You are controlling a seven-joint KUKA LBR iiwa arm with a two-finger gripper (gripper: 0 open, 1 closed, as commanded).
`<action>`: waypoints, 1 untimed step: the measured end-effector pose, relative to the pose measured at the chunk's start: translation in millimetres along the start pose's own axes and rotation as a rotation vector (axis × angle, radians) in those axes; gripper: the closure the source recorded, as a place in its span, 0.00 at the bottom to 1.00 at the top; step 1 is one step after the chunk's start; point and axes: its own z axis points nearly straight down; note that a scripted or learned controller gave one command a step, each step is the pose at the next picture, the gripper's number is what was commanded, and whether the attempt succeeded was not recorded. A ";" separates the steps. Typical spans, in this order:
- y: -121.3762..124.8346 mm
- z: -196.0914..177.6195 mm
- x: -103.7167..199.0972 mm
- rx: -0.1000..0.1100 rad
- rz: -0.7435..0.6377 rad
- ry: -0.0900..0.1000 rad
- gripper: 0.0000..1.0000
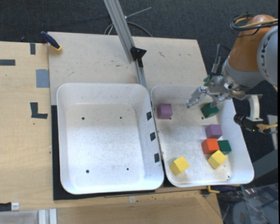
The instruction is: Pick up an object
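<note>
A: What is in the right bin?

B: Lots of blocks. A purple block sits alone near the left wall. A dark green block sits just under the end effector. Near the front are a second purple block, an orange block, a small green block and two yellow blocks.

A: Is the end effector holding one?

B: I cannot tell.

Pale wooden bench, two white bins side by side on a black mat
</note>
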 end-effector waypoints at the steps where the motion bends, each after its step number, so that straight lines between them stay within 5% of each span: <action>1: -22.2 1.3 -29.7 0.002 0.004 -0.002 0.00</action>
